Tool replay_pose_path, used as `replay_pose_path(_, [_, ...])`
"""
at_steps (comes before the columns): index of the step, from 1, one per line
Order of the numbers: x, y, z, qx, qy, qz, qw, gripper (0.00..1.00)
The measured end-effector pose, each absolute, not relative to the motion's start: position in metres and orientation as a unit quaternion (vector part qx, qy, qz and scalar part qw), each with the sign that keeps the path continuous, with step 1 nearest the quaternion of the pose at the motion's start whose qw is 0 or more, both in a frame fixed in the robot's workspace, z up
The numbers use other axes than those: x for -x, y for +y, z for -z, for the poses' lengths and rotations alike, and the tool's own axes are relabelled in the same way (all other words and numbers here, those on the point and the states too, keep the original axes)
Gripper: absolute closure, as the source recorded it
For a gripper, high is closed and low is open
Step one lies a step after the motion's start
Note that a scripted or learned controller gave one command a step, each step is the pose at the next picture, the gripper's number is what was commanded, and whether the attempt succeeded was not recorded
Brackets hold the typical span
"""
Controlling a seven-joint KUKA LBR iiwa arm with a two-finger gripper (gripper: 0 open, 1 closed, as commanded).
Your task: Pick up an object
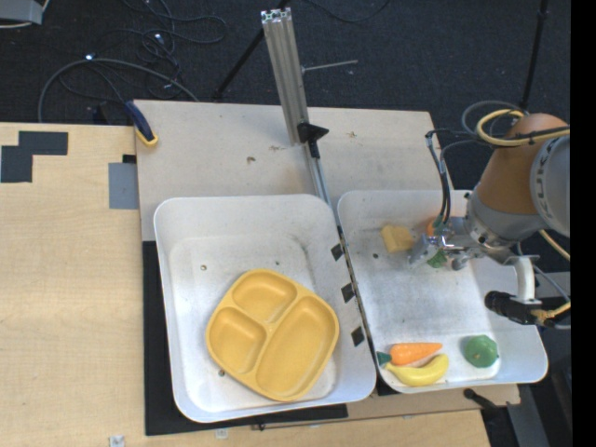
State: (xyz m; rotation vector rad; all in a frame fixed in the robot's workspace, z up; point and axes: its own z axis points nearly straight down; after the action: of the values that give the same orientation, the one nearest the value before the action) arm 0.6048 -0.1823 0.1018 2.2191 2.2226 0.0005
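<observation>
Far left, pale wooden bench (65, 287) with grey patches. Further back, a small blue-and-yellow handled item (142, 125) lying on the beige board (214, 147) behind the bins.

Next, the left white bin (172, 250), holding a yellow divided plate (272, 333) with three compartments, lying flat towards the near side. Behind the bins, near the seam between them, a slanted aluminium post (287, 73) rising from the board.

Then the right white bin (533, 369). In its far half, a pale yellow block (397, 238), just left of the tool (442, 251). Tool low over the far part of this bin, with something small and green (436, 260) right at its tip and an orange bit (432, 223) just behind; too small to identify. Whether wide, narrow or holding anything: cannot tell.

Along the near rim of the right bin, an orange carrot (414, 352) touching a yellow banana (421, 372) just in front of it, and a green round fruit (480, 350) a little to their right, apart from both.

Far right, the grey arm (545, 189) with its orange band (507, 180), reaching in over the bin's right edge.
</observation>
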Motion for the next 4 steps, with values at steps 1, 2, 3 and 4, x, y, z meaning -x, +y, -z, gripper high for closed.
replay_pose_path(1, [-0.604, -0.183, -0.109, -0.707, 0.707, 0.0011, -0.002, 1.00])
replay_pose_path(2, [-0.603, -0.183, -0.173, -0.706, 0.708, -0.0006, 0.001, 1.00])
replay_pose_path(3, [-0.609, -0.186, -0.217, -0.706, 0.708, -0.0006, 0.001, 1.00])
replay_pose_path(4, [-0.609, -0.189, -0.260, -0.706, 0.708, -0.0007, 0.001, 1.00])
